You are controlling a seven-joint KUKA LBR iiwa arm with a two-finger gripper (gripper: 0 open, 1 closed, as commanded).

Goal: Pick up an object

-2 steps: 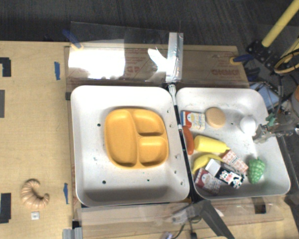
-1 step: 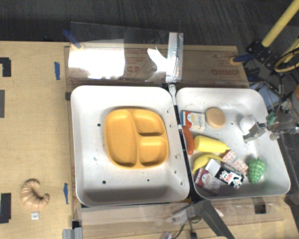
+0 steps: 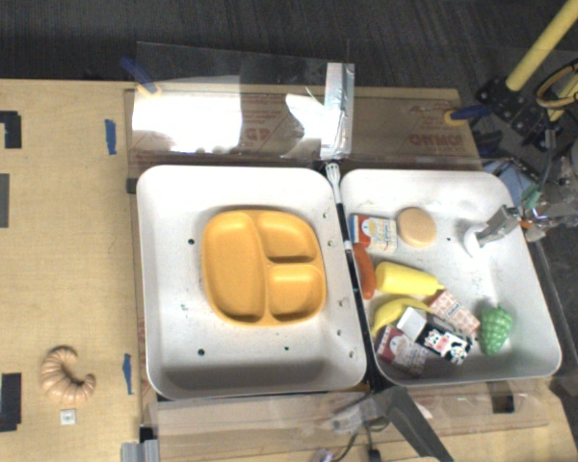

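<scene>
I take the yellow divided tray [image 3: 263, 264] as my landmark; it lies middle of the left bin [image 3: 164, 258], apparently as a target dish rather than a thing to grasp. Every candidate for picking sits to its right, in the right bin [image 3: 535, 287], heaped toward the wall nearest the tray, likely where earlier drops left them. Just right of the tray stands a small white carton [image 3: 373, 232] with a blue and red print I cannot read, and beyond it a round tan biscuit-like piece [image 3: 418, 226]. Below these, still right of the tray, lie an orange carrot-like piece [image 3: 366, 272], two yellow banana shapes [image 3: 407, 282], a red-and-white packet [image 3: 405, 346], a black-and-white cow-patterned carton [image 3: 445, 343] and a green bumpy fruit [image 3: 497, 327]; their lettering is too small to read. The gripper [image 3: 482, 234] hovers far right of the tray, over bare bin floor near the biscuit, gripping nothing; I cannot tell its closure. Far left of the tray, a tan croissant-shaped toy [image 3: 67, 373] rests on the bench [image 3: 48, 258]. Red reversed print marks the cardboard [image 3: 414, 133] behind the bins.
</scene>
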